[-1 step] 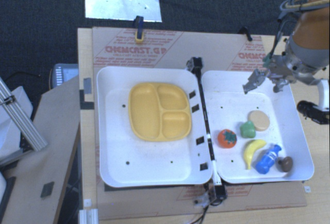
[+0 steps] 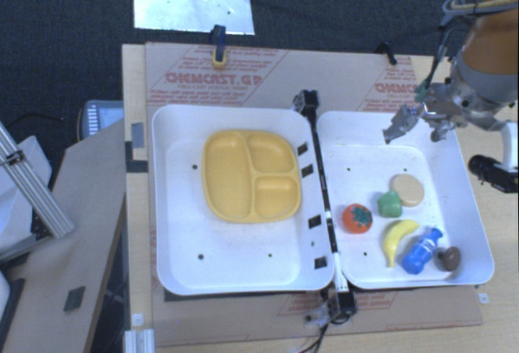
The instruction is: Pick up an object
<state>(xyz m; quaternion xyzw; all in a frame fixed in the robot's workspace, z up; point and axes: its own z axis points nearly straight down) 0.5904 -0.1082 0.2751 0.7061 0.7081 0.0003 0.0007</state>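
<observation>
Nothing picked up yet, the grab hasn't even started

The gripper (image 2: 419,122) hovers over the right bin's (image 2: 365,150) back edge, jaws spread with nothing between them; the tomato (image 2: 357,217), banana (image 2: 397,238) and blue bottle (image 2: 421,251) sit untouched near the bin's front, well apart from it.

Gripper above the far edge of the right bin, nothing between its fingers.

The gripper (image 2: 420,122) hangs over the far part of the right bin (image 2: 365,140), fingers spread apart. Nearer the camera than it lie a tan round piece (image 2: 408,188), a green piece (image 2: 390,203), a tomato (image 2: 357,217), a banana (image 2: 397,236), a blue bottle (image 2: 421,251) and a brown piece (image 2: 448,259). Well off to its left, the left bin (image 2: 174,181) holds a yellow divided plate (image 2: 250,175).
</observation>
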